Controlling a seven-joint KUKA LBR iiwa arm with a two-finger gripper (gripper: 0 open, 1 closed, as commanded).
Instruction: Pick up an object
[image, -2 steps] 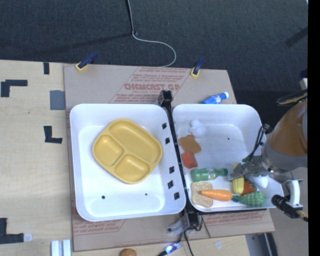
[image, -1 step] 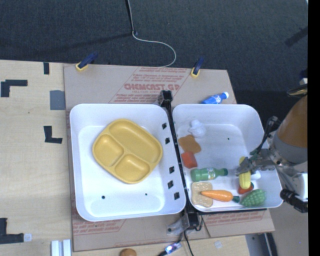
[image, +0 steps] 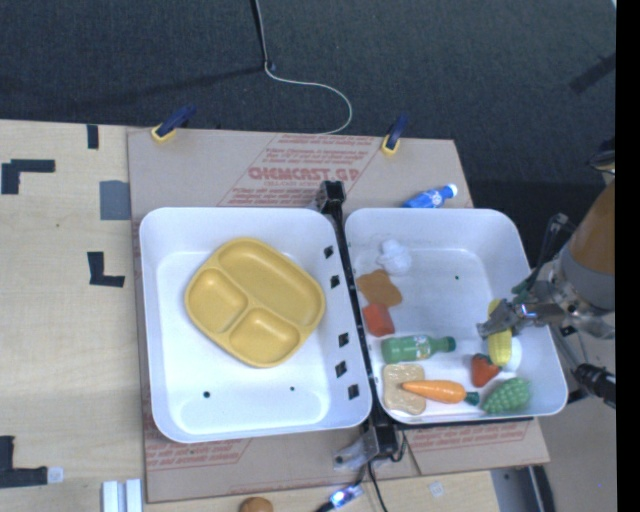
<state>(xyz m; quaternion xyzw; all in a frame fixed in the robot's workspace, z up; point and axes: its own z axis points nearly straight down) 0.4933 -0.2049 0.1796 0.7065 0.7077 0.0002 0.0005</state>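
The bench (image: 60, 330) has a light wood-grain top marked with black tape pieces on its left part. A brown cardboard sheet (image: 300, 170) printed with red lettering lies flat on the bench; two blue-and-yellow clamps (image: 172, 122) hold its far edge, one toward the left, one toward the right. Two shallow white bins rest side by side on the sheet, touching: the left bin (image: 160, 330) and the right bin (image: 520, 240). A small blue-and-white bottle (image: 430, 197) lies on the sheet just beyond the right bin's far rim.
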